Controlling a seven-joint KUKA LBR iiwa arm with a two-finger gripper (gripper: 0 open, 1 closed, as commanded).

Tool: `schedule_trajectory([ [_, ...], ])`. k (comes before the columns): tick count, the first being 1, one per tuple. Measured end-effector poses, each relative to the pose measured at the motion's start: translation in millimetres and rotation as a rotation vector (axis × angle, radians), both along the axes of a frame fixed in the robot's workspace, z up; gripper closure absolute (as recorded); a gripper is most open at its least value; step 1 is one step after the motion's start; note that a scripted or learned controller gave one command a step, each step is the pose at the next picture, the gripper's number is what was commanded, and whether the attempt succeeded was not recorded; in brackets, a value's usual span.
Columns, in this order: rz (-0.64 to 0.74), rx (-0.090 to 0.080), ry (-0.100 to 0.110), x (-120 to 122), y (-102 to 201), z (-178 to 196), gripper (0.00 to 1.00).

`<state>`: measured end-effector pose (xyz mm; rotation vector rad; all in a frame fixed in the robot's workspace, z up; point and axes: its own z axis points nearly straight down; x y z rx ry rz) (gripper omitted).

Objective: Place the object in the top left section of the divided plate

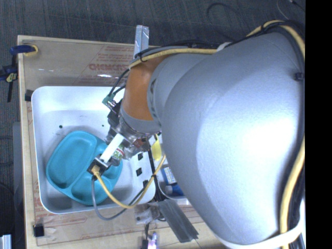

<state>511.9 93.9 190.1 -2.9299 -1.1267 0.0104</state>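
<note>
Dark carpet surrounds the wooden bench (67, 61). Gripper (128, 145) hangs low in the left bin (44, 108), at the right rim of the blue divided plate (70, 162). Whether it is open or closed cannot be told, nor whether it carries the object. Judged step: approach to placement. Next move calls for travel left and far, over the plate's top left section, before release. Arm (223, 128) hides nearly all of the right bin (165, 193).
</note>
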Motion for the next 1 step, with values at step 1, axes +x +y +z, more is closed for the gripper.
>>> schedule_trajectory([
  [1,-0.001,0.000,0.000,0.1,-0.3,0.1,0.00],
])
